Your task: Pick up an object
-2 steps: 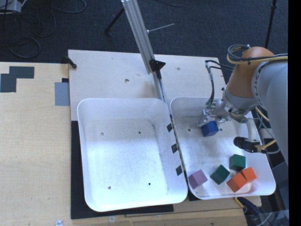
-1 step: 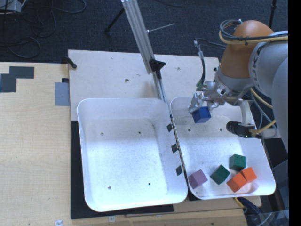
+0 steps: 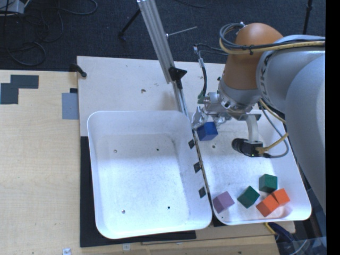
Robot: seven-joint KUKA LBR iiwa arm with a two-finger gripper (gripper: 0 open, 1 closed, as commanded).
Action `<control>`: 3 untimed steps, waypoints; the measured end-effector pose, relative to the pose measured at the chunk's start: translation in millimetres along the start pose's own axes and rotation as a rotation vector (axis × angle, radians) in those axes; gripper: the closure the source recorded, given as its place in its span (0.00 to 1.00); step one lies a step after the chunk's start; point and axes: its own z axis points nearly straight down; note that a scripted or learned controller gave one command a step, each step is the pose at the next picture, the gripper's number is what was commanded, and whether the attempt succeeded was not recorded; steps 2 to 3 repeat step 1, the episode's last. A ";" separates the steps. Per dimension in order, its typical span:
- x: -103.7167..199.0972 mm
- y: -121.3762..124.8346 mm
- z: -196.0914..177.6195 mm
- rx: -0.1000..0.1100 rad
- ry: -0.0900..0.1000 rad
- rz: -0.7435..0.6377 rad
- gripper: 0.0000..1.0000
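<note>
Camera view: the tool (image 3: pixel 204 120) hangs over the bins' divider, pinching a blue cube (image 3: pixel 207 130) that looks lifted clear of the right bin (image 3: pixel 297 209). Pick seems nearly done; only holding it secure remains.

Grey arm (image 3: pixel 297 84) reaching from right, wrist bent down, jaws closed on something.

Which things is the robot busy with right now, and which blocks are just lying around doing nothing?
Busy with:
- gripper
- blue block, lifted between its fingers, above the divider between the bins

Just lying about, in the right bin:
- purple block
- two green blocks
- two orange blocks, touching each other
</note>
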 end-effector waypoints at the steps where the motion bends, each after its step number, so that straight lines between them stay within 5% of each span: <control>1: 54.0 -3.5 -6.1 0.000 -0.001 0.001 1.00; 3: 54.0 -3.5 -6.1 0.000 -0.001 0.001 1.00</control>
